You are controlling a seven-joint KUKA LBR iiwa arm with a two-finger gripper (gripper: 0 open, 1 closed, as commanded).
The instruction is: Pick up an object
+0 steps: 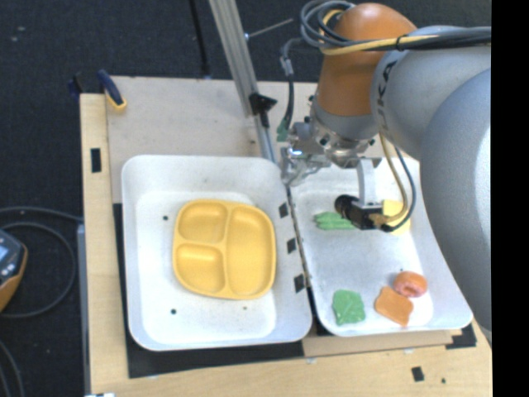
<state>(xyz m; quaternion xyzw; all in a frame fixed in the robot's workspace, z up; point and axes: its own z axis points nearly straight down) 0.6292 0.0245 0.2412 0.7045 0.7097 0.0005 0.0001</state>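
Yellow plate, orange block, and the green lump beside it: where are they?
yellow plate (224, 249): camera view, centre ridge between its compartments.
orange block (393, 305): camera view, middle of its top.
green lump (348, 306): camera view, middle of its top.

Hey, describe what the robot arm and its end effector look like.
The arm is bulky, rounded and grey, with a glossy orange band above the wrist. Grey cables loop over the band. The end effector is small, silvery metal.
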